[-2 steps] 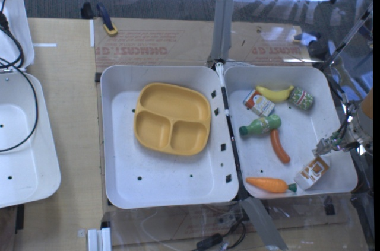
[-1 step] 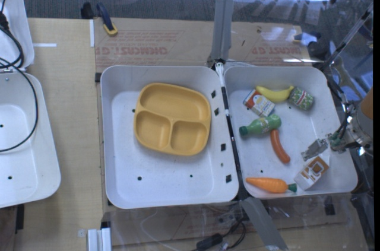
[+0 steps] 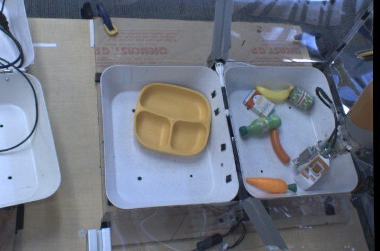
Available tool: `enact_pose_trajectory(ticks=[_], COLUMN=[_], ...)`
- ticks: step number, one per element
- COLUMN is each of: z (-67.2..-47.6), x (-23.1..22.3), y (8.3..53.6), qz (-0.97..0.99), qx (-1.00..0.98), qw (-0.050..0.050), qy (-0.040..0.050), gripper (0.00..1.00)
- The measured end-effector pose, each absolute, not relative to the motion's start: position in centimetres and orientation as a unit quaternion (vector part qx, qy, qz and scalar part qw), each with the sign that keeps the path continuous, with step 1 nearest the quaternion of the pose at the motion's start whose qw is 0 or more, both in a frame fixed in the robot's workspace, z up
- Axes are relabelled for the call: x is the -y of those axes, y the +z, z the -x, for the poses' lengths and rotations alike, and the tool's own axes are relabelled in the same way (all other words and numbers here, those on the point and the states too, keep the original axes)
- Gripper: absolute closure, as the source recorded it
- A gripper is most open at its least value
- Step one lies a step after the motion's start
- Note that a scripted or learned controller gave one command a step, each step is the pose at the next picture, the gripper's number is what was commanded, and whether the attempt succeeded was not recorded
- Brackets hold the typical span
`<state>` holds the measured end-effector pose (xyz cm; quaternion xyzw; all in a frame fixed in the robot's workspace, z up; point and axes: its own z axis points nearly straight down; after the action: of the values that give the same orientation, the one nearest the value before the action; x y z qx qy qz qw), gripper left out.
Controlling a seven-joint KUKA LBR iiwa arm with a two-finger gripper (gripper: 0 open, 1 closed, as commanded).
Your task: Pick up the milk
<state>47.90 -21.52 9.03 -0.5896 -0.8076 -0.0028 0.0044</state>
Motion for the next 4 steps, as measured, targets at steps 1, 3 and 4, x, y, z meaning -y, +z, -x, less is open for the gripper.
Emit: enact_pose_trajectory(ticks=[1, 3, 4], z=[-50.3, -47.9, -48.0], x=[15.5, 21.6, 21.7], y=[11.4, 9.1, 10.0], qz=[0.571, 0.577, 0.578], qx=[0.821, 0.816, 0.816], qw=[-0.001, 0.003, 0.001], qy=[0.0, -0.0027, -0.0014], gripper=[0.0, 0.0, 1.0])
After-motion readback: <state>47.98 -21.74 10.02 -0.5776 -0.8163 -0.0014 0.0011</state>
